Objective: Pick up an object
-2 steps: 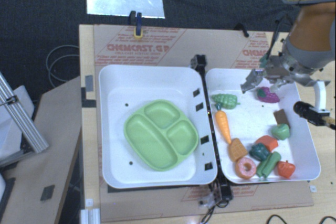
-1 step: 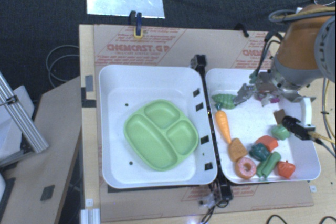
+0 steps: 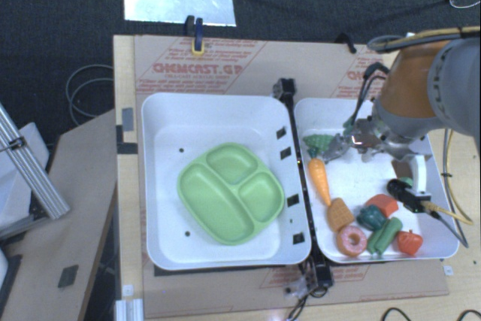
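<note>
The right bin (image 3: 368, 169) holds toy food. A green leafy piece (image 3: 319, 140) lies at its far left, and an orange carrot (image 3: 319, 180) lies just below it along the divider. Near the front sit a brown bread piece (image 3: 340, 213), a pink donut (image 3: 351, 240), a green cucumber (image 3: 384, 235), a dark teal piece (image 3: 370, 217) and two red pieces (image 3: 383, 204) (image 3: 409, 242). My gripper (image 3: 337, 149) reaches in from the right, low over the bin. It is right beside the leafy piece and just above the carrot's top. I see nothing held in it.
The left bin (image 3: 173, 124) holds a green divided plate (image 3: 231, 192). A black clip-lined divider (image 3: 294, 162) separates the bins. The arm's grey body and orange band (image 3: 409, 86) hang over the right bin's far side, with cables along its right edge.
</note>
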Controlling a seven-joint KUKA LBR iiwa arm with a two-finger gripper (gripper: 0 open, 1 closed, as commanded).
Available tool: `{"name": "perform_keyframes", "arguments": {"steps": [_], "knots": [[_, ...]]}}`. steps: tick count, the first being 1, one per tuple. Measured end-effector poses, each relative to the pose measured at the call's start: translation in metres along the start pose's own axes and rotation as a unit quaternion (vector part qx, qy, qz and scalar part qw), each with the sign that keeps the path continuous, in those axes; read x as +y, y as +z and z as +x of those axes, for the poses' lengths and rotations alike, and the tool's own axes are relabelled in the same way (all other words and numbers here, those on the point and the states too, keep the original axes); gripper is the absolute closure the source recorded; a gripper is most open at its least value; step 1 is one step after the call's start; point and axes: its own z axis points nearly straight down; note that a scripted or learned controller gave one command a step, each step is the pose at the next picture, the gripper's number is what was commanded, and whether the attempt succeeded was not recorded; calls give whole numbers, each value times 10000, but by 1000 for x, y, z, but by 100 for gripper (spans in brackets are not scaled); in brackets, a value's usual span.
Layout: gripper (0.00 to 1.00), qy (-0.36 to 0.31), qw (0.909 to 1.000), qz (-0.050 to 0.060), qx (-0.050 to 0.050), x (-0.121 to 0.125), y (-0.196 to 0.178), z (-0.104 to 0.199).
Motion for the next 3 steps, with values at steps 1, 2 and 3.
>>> {"name": "perform_keyframes", "arguments": {"steps": [1, 2, 3], "knots": [[0, 17, 10000, -49, -44, 2, 44, -4], [100, 7, 10000, -50, -20, 2, 33, -2], [100, -11, 10000, -44, -8, 3, -11, -2]]}}
